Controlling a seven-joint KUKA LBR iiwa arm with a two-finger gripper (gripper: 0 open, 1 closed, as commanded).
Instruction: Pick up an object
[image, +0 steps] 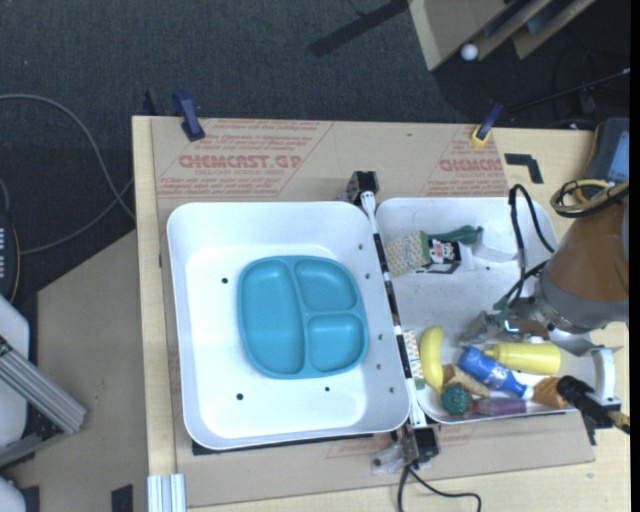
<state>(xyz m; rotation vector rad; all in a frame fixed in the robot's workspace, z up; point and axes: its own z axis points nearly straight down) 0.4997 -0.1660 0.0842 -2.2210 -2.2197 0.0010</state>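
Carefully now: pick one item from the crowded right bin (470, 215) before you close.
Your gripper (505, 325) sits low over the clutter, just above the yellow bottle (525, 357) and blue tube (490, 373), with the banana (431, 357) to one side; whether it grips anything, you cannot tell.

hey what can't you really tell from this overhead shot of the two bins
- Gripper: the arm's wrist covers it in the camera view, so the finger state is unreadable.
- Items under the yellow bottle: overlapped in the right bin.
- Small packet: label too small to read.
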